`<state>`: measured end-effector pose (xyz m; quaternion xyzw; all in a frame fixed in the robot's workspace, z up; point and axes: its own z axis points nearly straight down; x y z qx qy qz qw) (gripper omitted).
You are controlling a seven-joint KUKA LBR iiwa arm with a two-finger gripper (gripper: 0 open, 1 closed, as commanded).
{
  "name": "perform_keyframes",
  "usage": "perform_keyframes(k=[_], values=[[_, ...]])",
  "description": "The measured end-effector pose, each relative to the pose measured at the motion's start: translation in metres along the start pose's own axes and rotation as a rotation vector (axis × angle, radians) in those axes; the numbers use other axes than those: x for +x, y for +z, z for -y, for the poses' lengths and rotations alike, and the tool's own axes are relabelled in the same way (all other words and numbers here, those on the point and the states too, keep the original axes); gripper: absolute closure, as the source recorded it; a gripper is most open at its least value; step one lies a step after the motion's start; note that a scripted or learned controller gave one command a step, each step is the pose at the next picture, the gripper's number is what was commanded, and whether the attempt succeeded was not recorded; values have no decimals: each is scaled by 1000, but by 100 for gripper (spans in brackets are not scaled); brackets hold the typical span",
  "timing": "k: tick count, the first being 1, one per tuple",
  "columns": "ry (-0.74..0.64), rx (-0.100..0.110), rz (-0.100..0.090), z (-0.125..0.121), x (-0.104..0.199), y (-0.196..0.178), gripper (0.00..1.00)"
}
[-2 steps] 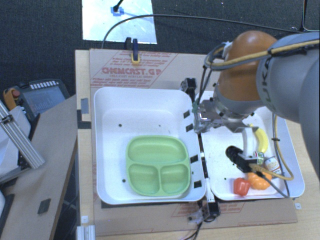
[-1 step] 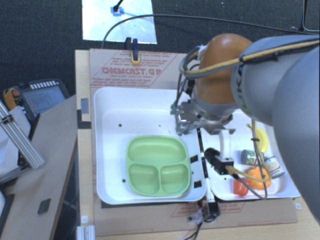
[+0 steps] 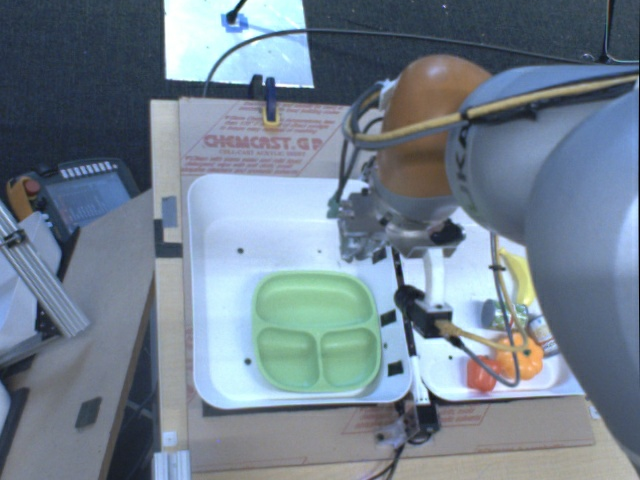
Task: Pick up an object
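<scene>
The grey arm [image 3: 540, 158] reaches over the two bins [image 3: 215, 268] on the worktop, wrist bent down above the divider, jaws [image 3: 362, 240] hanging just beyond the green tray [image 3: 317, 330]; whether they are open cannot be told. The likely targets, an orange toy [image 3: 528, 360] and a red piece [image 3: 482, 374], lie well off in the other bin, under cables, so a descent here risks closing on nothing.

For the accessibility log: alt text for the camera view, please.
A grey robot arm with an orange band reaches in from the right, its gripper over the left white bin, which holds a green divided plate. The right bin holds small orange and yellow items.
</scene>
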<state>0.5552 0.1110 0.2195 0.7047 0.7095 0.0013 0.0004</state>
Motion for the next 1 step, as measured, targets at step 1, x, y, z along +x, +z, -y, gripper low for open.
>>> perform_keyframes(k=[1], values=[[1, 1, 1, 1, -1, 0, 0]])
